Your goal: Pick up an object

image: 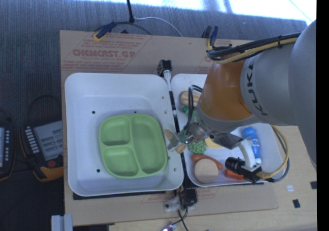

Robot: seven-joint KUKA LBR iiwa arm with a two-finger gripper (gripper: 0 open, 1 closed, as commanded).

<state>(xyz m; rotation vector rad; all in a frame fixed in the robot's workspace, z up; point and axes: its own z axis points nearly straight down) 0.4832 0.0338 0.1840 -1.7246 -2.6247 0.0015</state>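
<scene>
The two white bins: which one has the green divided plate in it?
The left bin holds the green divided plate. The right bin instead holds small mixed items, and the arm reaches down over it.

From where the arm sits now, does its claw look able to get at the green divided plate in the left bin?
Probably yes. The green divided plate lies flat and uncovered in the left bin, nothing on it. The claw hangs by the divider between the bins, right beside the plate's edge.
</scene>
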